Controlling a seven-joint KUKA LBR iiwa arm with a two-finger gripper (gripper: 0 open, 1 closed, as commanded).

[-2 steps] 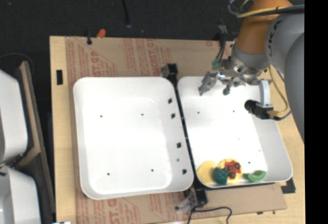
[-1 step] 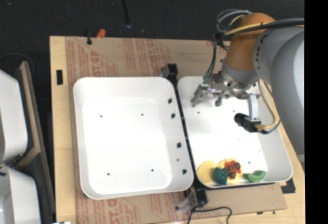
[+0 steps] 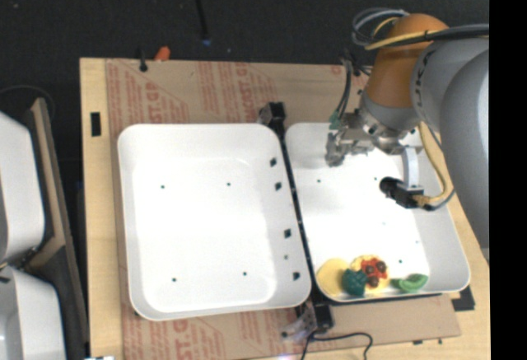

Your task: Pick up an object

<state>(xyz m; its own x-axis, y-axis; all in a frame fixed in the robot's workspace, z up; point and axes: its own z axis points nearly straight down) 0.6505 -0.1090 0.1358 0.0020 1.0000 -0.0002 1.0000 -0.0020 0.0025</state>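
Several small objects lie in a cluster at the near edge of the right bin (image 3: 428,235): a pale yellow flat piece (image 3: 331,274), a teal lump (image 3: 354,283), a red and yellow toy (image 3: 375,268) and a green piece (image 3: 412,282). My gripper (image 3: 335,151) hangs over the far left part of the right bin, well away from the cluster. Its fingers are small and dark from above, and nothing shows between them.
The left bin (image 3: 132,185) sits beside the right one, with a black divider and clips (image 3: 288,202) between them. A black cable fitting (image 3: 403,192) hangs off the arm over the right bin. Cardboard (image 3: 206,95) lines the bench beneath.
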